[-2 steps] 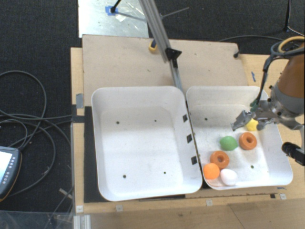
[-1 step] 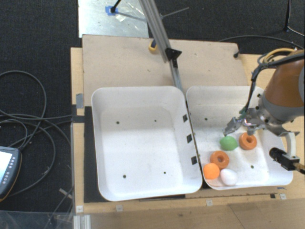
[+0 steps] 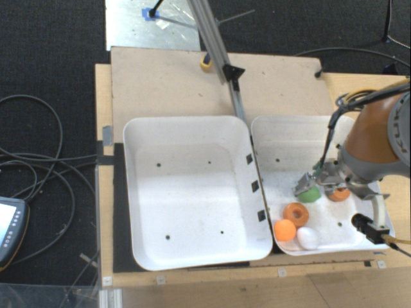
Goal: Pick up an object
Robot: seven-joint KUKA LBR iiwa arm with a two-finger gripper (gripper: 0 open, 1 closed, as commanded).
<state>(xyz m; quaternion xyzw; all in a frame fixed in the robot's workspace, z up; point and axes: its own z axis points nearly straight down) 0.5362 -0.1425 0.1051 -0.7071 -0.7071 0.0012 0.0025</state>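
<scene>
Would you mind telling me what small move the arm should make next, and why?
Probably a short descent onto the green object. The gripper sits right at it in the right bin, while the orange ring, orange ball and white ball lie nearer the front edge, so green is the closest target.

Wooden bench (image 3: 167,85) on dark carpet (image 3: 45,37).
Strewn with black cables (image 3: 32,153) at left; grey metal plate (image 3: 138,11) behind the bench, marked with blue tape (image 3: 149,14); lit evenly from overhead.
</scene>
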